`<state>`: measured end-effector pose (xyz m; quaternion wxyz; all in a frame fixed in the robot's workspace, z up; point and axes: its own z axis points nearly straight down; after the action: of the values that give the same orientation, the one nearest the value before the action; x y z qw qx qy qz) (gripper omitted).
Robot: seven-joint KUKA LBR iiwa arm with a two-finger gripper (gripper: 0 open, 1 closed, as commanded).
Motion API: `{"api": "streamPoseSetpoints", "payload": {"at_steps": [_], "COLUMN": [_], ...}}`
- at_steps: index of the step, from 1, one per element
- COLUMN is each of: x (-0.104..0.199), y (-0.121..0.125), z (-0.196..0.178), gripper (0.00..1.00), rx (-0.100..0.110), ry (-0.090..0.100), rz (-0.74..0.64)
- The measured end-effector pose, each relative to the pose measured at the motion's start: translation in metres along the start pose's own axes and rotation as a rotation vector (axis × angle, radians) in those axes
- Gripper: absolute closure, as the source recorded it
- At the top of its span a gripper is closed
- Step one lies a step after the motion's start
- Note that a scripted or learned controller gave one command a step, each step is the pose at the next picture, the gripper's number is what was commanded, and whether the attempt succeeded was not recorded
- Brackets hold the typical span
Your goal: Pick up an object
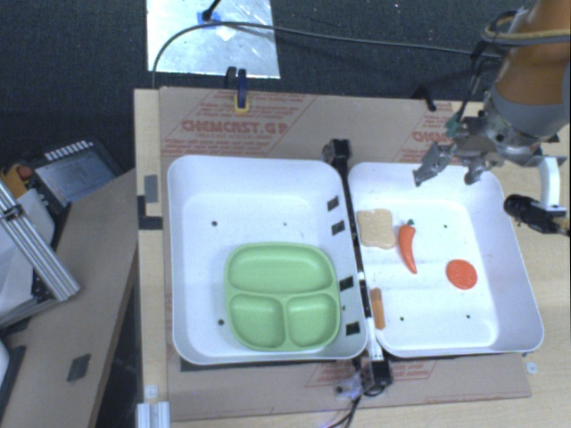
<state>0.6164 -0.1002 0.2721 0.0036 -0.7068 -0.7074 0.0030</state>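
My gripper hangs over the far edge of the right bin, its two dark fingers spread open with nothing between them. Below it in that bin lie a tan bread slice, an orange carrot with a green top, and a flat orange-red disc. A small orange stick rests by the bin's left wall. All of these lie apart from the gripper, nearer the camera.
The left bin holds a green divided plate at its front. A black clamp strip runs between the bins. Cables cross the dark floor at the back, and a side table with gear stands at far left.
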Motion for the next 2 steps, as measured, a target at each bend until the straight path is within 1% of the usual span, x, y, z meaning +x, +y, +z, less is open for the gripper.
{"api": "streamPoseSetpoints", "payload": {"at_steps": [1,2], "x": [0.000,-0.006], "y": [0.002,-0.006], "z": [-0.006,0.047], "gripper": [0.00,0.00], "rx": [-0.011,-0.006], "ry": [-0.001,-0.001], "rz": [-0.002,0.000]}}
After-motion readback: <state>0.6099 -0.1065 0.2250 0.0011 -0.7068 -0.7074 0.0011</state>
